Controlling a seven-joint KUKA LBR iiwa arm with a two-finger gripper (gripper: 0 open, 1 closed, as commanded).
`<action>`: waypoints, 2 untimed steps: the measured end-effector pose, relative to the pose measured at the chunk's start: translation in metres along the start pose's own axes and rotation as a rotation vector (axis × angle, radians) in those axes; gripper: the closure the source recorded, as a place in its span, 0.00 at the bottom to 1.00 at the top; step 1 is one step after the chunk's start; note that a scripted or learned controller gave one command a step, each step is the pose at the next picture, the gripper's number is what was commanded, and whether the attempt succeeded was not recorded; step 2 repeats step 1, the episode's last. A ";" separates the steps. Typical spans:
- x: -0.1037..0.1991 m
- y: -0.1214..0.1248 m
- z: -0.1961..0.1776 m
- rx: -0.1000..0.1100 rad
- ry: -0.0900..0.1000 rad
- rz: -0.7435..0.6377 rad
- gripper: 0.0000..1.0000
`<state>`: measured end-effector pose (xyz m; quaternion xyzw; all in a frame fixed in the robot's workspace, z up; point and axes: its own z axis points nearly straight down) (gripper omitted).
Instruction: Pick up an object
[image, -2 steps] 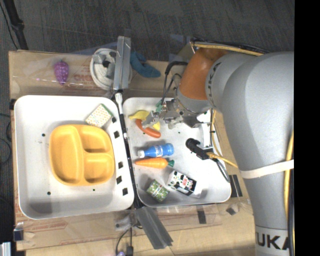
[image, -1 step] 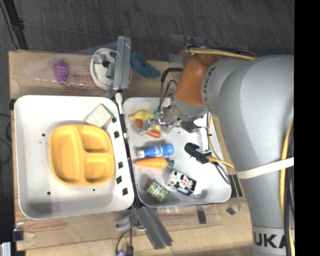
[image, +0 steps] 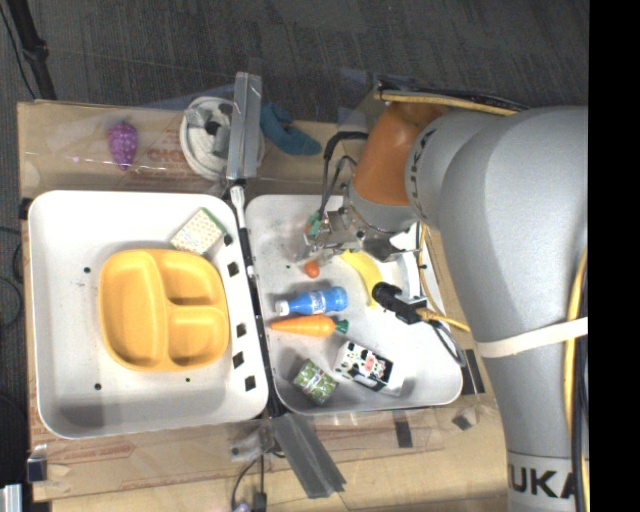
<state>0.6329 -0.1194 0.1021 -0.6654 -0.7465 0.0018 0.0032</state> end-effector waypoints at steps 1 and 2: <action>0.044 0.029 -0.102 -0.006 -0.003 -0.156 1.00; 0.044 0.029 -0.102 -0.006 -0.003 -0.156 1.00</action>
